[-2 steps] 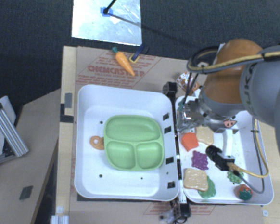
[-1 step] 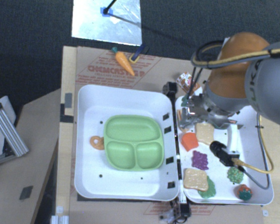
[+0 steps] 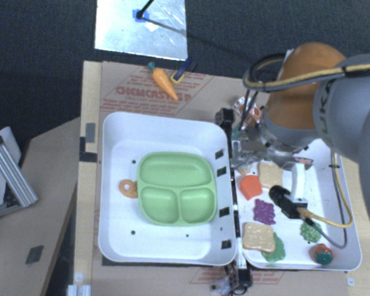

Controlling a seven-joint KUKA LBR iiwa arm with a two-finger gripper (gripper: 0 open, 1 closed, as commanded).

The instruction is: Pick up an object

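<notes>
The right bin holds several toy foods: an orange-red wedge, a pale cracker, purple grapes, a slice of toast on a green leaf, a broccoli piece and a red fruit. The grey arm with its orange band reaches over the bin's far half. My gripper hangs at the bin's far left corner, close to the divider between the bins, just beyond the wedge and cracker. Nothing is visibly held.
The left bin carries a green divided plate and a small orange ring. A toy carrot lies on the cardboard behind the bins. A black plug with a yellow cable hangs over the right bin.
</notes>
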